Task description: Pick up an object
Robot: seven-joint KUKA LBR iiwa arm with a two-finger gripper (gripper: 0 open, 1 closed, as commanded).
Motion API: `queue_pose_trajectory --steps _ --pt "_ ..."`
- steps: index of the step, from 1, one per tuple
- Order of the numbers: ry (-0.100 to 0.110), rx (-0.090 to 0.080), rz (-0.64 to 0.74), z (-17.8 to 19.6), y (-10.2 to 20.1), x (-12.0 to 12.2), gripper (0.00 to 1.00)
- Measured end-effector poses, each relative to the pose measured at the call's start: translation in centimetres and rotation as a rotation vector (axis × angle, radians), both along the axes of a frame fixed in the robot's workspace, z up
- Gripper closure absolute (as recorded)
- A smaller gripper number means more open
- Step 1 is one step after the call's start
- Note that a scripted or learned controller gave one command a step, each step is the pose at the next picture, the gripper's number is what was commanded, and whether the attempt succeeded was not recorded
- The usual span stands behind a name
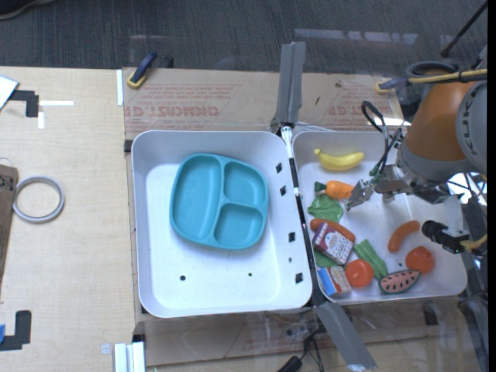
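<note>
The arm (442, 130) is reaching in from the right of the frame, and its hand (359, 194) is hanging over the upper middle of the right bin (449, 285). Whether the hand is clenched or released cannot be told, and nothing is visibly sitting between its parts. Toy food is lying around it: a banana (339, 159) toward the top of the bin, a carrot (338, 189) just left of the hand, green leaves (325, 207) below that. Lower down, a ketchup packet (334, 242), a tomato (359, 273), a sausage (403, 235), another red fruit (419, 259) and a watermelon slice (398, 281) are crowding the floor. The left bin (155, 285) is holding 1 blue divided plate (219, 201). A tape roll (36, 198) is lying on the desk (62, 285) at the left.
</note>
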State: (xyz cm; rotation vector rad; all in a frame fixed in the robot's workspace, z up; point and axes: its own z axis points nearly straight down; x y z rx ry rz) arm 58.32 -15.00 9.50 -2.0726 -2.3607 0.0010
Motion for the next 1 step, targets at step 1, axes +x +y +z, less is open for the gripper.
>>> queue_pose_trajectory --steps 1 --pt "0.002 0.009 -0.009 -0.31 -6.61 -4.96 0.00"
